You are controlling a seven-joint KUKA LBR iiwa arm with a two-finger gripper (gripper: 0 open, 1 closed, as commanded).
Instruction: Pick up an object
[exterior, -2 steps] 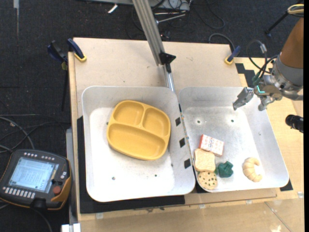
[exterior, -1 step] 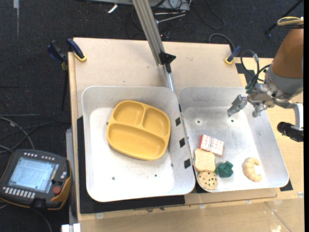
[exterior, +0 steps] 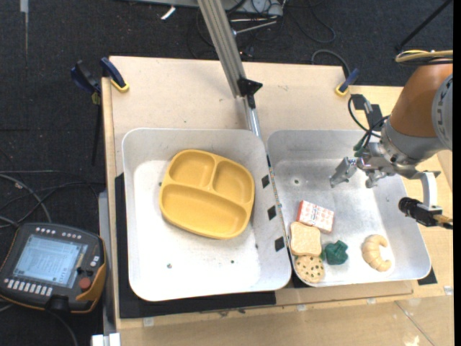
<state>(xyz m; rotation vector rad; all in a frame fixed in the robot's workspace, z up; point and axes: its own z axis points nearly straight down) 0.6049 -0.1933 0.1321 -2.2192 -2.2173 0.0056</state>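
In the right bin point(exterior: 344, 147), near its front edge, lie a pink-and-white box point(exterior: 315, 215), a slice of toast point(exterior: 305, 239), a chocolate-chip cookie point(exterior: 310, 268), a small green item point(exterior: 335, 251) and a croissant point(exterior: 377, 253). My gripper point(exterior: 355, 176) hangs over the bare upper middle of this bin, above and to the right of the box. Its two fingers stand apart, open, with nothing between them. The grey-and-orange arm point(exterior: 421, 114) comes in from the right.
A yellow divided plate point(exterior: 207, 192) sits in the left bin point(exterior: 144, 265). A slanted metal pole point(exterior: 225, 38) crosses the back of the bench down to the gap between the bins. A teach pendant point(exterior: 50, 265) rests off the bench at lower left.
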